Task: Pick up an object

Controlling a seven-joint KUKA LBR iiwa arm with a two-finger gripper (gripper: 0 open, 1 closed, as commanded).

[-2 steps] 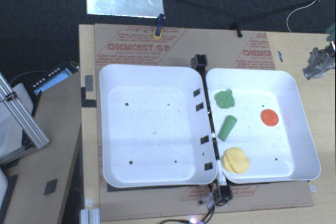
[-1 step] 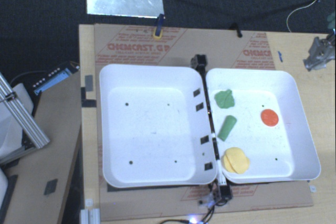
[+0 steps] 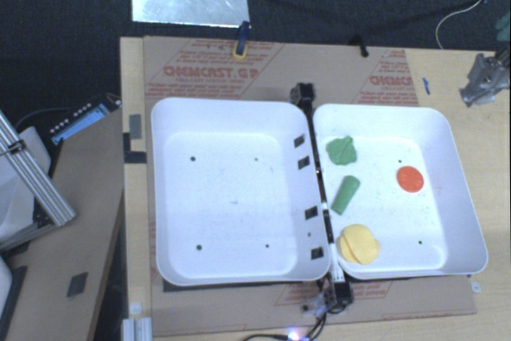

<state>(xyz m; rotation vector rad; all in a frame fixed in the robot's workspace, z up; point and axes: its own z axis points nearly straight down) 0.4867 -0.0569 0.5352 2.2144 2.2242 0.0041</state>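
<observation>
A lab: 2 white bins (image 3: 231, 112) on a cardboard-covered bench (image 3: 335, 64).

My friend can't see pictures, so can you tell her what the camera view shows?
Two shallow white bins sit side by side on a bench: the right bin holds a leafy green piece, a green cylinder, an orange disc and a yellow lump. The end effector sits off the bin's far right corner.
</observation>
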